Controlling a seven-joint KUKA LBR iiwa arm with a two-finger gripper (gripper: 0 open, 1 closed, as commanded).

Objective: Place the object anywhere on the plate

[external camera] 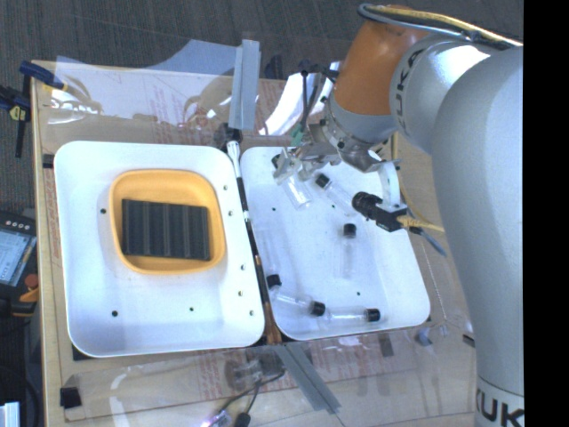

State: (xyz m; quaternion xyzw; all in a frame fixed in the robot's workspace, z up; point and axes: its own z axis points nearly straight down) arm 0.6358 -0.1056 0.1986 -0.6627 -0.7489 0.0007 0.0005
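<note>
I note clear vials [340, 310] lying along the right bin's [404, 287] near edge, more scattered mid-bin, and the yellow plate [165, 189] in the left bin. Farther back, my gripper [298, 163] sits low over a vial [295, 188]; its state I cannot tell. Risk: these slick, round tubes could roll from a shallow pinch.

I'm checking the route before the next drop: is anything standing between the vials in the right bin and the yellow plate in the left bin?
Only the two bins' adjoining rims, a low ridge between the vials and the yellow plate. A dark ribbed insert already lies on the plate's middle, leaving its yellow border bare. The tool hangs over the right bin's far end.
</note>
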